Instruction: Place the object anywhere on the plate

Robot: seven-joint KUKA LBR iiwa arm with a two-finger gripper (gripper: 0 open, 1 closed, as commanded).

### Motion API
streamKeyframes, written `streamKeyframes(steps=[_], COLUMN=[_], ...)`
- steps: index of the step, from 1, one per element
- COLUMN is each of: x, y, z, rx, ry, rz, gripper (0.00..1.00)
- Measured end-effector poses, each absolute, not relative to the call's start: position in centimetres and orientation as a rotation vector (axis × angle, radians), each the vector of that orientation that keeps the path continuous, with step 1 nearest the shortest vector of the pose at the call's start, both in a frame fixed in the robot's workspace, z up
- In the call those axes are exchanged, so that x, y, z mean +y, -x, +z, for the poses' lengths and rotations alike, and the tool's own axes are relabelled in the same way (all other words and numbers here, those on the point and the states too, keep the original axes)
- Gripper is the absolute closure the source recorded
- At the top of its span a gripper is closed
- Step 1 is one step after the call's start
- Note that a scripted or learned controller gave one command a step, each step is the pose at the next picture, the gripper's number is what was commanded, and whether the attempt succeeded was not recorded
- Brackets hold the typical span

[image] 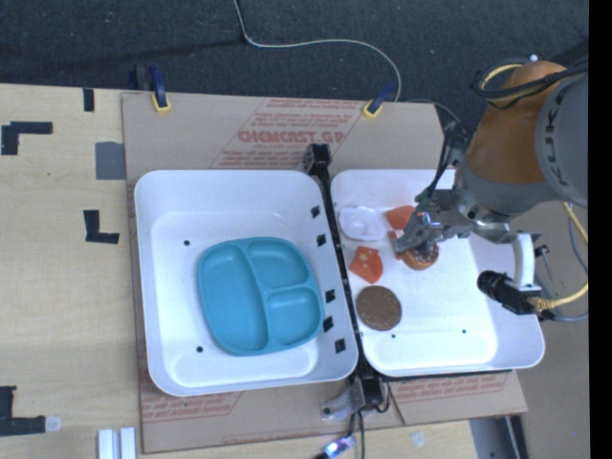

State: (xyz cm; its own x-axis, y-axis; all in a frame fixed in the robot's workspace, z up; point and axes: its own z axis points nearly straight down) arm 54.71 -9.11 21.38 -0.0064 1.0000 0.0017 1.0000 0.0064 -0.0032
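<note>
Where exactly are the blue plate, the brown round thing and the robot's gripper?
blue plate [234,290]: camera view, its large left compartment.
brown round disc [380,308]: camera view, its flat top.
gripper [418,242]: camera view, at its fingertips, over the right bin.

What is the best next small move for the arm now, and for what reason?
Probably a short descent onto the small brown piece in the right bin. The end effector hangs just over that piece, and nothing shows between its fingers, while the blue plate in the left bin bears no object yet.
</note>
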Motion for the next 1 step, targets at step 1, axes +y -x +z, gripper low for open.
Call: streamKeyframes(steps=[1], x=[-3.87], y=[-55.93], z=[20.42], rx=[-2.227], ry=[2.212], rz=[0.003], gripper=[1.00])
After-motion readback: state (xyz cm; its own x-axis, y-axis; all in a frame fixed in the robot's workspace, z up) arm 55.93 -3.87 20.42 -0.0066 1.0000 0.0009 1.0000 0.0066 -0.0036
